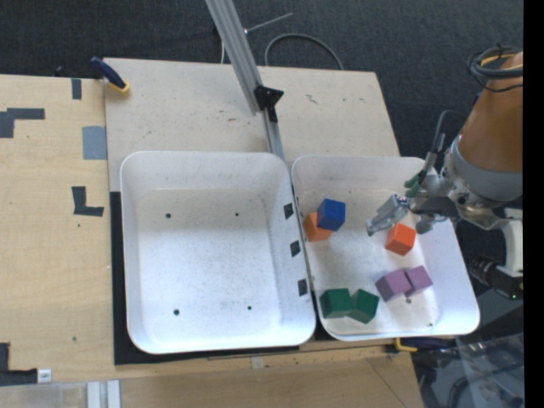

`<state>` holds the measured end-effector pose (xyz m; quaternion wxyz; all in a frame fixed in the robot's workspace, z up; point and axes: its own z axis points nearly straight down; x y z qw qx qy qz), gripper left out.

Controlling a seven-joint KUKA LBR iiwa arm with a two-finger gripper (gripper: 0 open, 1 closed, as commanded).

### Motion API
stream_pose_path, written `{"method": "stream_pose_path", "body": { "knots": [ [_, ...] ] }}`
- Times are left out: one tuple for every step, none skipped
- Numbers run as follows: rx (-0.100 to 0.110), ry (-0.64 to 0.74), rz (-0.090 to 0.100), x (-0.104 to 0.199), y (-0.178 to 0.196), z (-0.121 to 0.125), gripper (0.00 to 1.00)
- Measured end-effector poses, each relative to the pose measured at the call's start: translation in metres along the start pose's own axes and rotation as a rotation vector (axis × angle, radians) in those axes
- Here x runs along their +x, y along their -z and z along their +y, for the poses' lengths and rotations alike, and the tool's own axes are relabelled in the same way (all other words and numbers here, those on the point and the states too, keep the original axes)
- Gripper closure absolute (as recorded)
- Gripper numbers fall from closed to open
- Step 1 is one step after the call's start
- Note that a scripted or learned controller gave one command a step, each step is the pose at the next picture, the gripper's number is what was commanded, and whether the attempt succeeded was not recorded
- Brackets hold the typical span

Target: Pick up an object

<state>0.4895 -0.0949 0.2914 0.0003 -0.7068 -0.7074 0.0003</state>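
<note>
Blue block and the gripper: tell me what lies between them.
In the camera view, only bare white bin floor separates the blue block from the gripper; the orange block sits just below the gripper.

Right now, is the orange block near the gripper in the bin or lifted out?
Cannot tell for sure. The orange block sits just below the gripper, over the right bin; no fingers visibly clamp it.

Dark carpeted floor [382,24] beyond a pale wooden bench [51,253] marked with grey tape [93,143]. Lighter board [195,100] laid across the bench, aluminium rail [234,36] slanting overhead, black cable [302,45] looping on the floor. Even, diffuse light throughout.
</note>
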Motion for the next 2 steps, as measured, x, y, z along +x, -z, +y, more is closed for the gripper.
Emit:
{"method": "stream_pose_path", "body": {
  "knots": [
    [0.001, 0.000, 0.000, -0.036, -0.090, 0.065, 0.00],
    [-0.005, -0.002, -0.004, -0.098, -0.072, 0.119, 0.00]
  ]
}}
